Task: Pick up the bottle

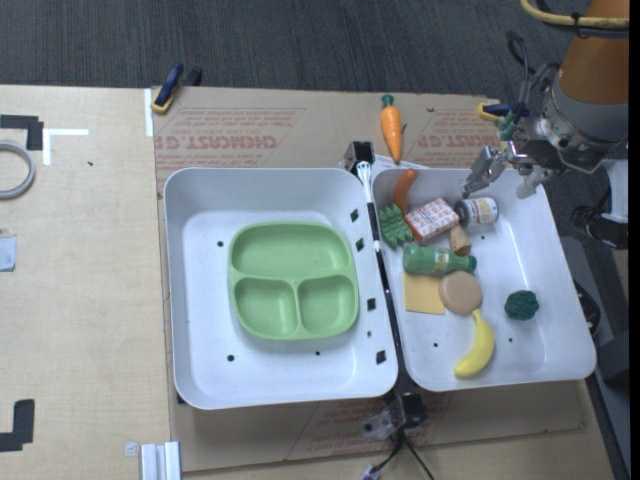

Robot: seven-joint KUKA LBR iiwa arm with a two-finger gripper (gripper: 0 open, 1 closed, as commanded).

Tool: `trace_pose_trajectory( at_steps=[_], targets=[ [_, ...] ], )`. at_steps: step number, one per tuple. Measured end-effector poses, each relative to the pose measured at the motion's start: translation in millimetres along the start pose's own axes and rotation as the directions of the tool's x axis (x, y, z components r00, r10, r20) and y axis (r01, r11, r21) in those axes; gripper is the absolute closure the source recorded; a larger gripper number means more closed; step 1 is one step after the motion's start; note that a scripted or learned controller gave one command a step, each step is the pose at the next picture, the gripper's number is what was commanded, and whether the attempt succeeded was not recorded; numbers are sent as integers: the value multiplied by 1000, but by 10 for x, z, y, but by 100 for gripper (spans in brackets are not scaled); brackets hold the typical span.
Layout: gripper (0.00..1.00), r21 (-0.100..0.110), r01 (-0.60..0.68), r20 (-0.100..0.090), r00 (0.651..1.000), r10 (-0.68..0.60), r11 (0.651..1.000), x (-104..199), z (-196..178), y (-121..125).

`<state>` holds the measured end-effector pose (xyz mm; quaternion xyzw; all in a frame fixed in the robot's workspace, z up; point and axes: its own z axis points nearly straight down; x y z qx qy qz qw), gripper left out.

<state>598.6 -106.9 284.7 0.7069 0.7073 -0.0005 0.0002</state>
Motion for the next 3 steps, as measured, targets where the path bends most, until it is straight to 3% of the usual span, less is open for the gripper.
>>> trace_pose_trajectory(
  at_steps=[1, 2, 3],
  targets=[
    [100, 0, 1, 1, 1000, -1, 1000, -4, -93, 4],
    [100, 1, 16, -1, 1000, -16, 1000, 394, 794, -747],
    [100, 2, -17, 0, 1000, 17, 1000, 1239, 929, -1214]
  ],
)
